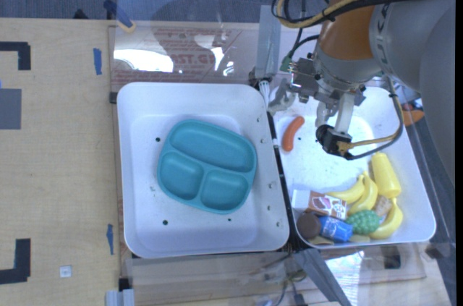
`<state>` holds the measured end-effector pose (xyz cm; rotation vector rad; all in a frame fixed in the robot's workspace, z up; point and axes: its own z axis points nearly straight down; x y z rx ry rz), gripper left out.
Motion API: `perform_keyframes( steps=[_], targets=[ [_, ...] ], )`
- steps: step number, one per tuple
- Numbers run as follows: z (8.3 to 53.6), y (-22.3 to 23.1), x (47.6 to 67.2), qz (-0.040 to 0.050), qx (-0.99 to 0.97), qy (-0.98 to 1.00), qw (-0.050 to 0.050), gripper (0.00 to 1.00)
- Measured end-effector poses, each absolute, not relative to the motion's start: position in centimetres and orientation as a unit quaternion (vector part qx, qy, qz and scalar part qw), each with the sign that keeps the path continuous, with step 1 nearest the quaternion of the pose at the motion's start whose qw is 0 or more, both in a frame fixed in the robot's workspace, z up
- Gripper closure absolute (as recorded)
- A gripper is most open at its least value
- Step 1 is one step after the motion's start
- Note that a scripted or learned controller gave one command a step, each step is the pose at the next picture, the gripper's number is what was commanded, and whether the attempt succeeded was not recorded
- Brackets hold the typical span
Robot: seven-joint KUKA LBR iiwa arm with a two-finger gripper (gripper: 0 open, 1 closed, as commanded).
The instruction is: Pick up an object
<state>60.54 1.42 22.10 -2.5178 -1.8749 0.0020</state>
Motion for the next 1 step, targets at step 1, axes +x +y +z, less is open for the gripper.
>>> perform_keyframes(
  steps=[1],
  targets=[
    [17.91,-3.99,60.37,0.0052,-0.81,-0.586,0.004,0.0]
  ],
)
